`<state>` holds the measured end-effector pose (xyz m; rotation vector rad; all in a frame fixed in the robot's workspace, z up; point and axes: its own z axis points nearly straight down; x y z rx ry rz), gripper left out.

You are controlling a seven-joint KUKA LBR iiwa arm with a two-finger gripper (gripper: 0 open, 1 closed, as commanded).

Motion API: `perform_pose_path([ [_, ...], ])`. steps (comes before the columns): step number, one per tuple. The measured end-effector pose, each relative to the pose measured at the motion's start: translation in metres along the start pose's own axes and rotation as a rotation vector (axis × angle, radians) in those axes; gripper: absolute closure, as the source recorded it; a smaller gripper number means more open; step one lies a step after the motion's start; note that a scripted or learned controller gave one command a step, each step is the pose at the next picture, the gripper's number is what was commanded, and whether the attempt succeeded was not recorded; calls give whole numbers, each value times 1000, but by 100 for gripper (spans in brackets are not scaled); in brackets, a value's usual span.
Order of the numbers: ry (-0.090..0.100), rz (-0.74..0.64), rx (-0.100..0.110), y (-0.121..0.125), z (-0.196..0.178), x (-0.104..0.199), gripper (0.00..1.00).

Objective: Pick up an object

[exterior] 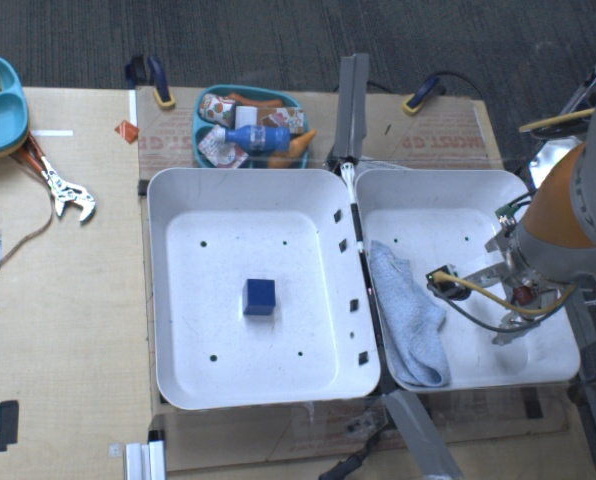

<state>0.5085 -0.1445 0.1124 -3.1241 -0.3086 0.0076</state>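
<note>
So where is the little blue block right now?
In the camera view, the blue block sits near the middle of the left-hand bin, by itself; the light blue cloth lies in the neighbouring bin to its right.

My count, by kind
I see 2 white bins (208,358), 1 blue cube (260,296), 1 blue-grey cloth (408,320), 1 wrench (66,194).

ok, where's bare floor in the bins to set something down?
Left bin: bare on every side of the blue block near its middle. Right bin: a bare strip along the back wall, above the cloth. Crowded between cloth and gripper.
</note>
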Motion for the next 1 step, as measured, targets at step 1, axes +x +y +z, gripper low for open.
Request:
perform_pose_path([
  [1, 1, -65, -2, -14, -19, 45, 0],
])
